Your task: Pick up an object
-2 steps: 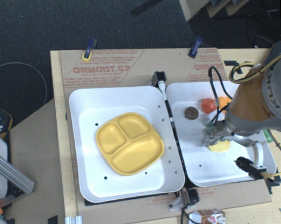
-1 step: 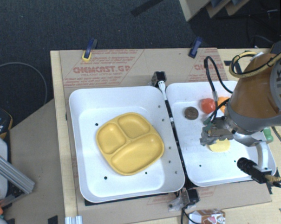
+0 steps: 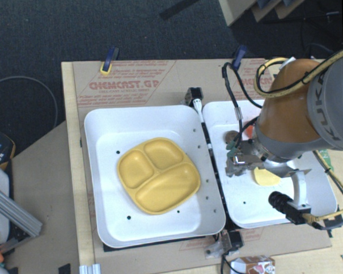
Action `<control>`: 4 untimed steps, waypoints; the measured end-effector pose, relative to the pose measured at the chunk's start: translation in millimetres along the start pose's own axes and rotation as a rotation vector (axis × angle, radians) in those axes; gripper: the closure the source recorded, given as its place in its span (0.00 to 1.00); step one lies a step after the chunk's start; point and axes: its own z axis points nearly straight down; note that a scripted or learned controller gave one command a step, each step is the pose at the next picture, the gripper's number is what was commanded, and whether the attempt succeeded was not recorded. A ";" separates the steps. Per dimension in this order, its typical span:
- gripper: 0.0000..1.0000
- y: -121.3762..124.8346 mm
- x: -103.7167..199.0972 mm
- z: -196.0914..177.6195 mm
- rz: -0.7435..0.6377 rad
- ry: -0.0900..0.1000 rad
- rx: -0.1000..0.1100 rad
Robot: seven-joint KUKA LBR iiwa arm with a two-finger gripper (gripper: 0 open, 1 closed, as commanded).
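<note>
The arm reaches in from the right and hangs low over the right bin [image 3: 243,213], its orange band and grey wrist covering much of that bin's upper half. The claw [image 3: 236,158] sits at the arm's left end, just inside the right bin's left wall, a cluster of dark metal parts pointing down toward the white floor; whether it is wide or narrow cannot be told from this slant, and nothing can be seen gripped in it. Just to the right of the claw, partly tucked under the wrist, lies a small pale yellow object [image 3: 267,177] on the bin floor, near the claw but not visibly in it. A small red piece [image 3: 249,130] peeks out above and to the right of the claw, against the edge of the orange band; what it is cannot be told. Well to the left of the claw, across the divide between the bins, a yellow divided plate [image 3: 158,175] with three compartments lies flat in the middle of the left bin [image 3: 100,131]. Below and to the right of the claw, a black cylindrical fitting [image 3: 283,205] on the arm juts over the right bin's lower part. Both bins rest on the brown desk [image 3: 78,83].
</note>
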 end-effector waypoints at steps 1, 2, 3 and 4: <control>1.00 1.5 69.9 -83.8 -0.004 0.003 -0.006; 1.00 -2.1 -3.4 -4.5 0.015 -0.003 0.013; 1.00 1.9 7.1 -149.4 0.003 0.000 -0.014; 1.00 -0.8 -25.2 -93.4 0.011 -0.001 0.010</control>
